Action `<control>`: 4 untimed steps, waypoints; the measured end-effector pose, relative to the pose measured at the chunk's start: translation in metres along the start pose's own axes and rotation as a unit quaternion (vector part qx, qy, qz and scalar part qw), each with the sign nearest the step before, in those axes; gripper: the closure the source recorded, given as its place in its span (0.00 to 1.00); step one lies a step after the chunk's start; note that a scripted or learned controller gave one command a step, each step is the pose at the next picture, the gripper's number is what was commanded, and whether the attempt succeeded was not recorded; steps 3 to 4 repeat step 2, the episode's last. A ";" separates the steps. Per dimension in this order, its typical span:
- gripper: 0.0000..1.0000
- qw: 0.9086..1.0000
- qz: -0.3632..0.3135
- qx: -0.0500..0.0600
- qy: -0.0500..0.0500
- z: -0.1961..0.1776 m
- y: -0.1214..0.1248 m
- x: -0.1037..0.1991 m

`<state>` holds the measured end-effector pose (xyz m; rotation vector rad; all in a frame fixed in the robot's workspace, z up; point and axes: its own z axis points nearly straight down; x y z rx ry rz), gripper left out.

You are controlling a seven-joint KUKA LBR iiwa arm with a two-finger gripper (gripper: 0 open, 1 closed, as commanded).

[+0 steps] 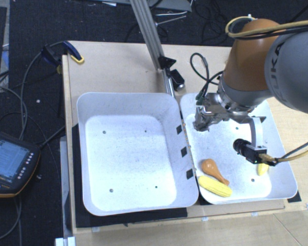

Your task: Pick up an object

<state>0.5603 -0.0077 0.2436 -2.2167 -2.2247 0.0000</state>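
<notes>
An orange gourd-shaped toy and a yellow corn cob are the things there to be picked. Both lie on the floor of the right bin, toward its near left corner. They are apart from the gripper, on its camera side and a little to its right in the view. The gourd is the closer of the two to the gripper. Its narrow end points toward the bin's near edge and reaches the cob, which lies slantwise just beyond it, close to the near rim.

The gripper hangs low over the far left part of the same bin, just beside the wall it shares with the left bin. Its tip is dark and seen from above, so I cannot tell whether it is spread or pressed together, nor whether anything is in it. The arm, with its orange band, rises from the gripper toward the view's right.

The left bin, on the gripper's far side from the arm, shows a speckled white floor. Both bins sit on a pale wooden bench. A slanted aluminium rail stands behind the gripper, a blue and yellow clamp grips the bench's far left corner, and a control pendant lies on the floor well beyond the left bin.
</notes>
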 end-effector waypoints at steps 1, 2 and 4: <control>1.00 1.000 0.000 0.000 0.000 -0.004 -0.005 0.059; 1.00 1.000 0.000 0.000 0.000 0.012 -0.019 0.106; 1.00 1.000 0.000 0.000 0.000 0.012 -0.019 0.106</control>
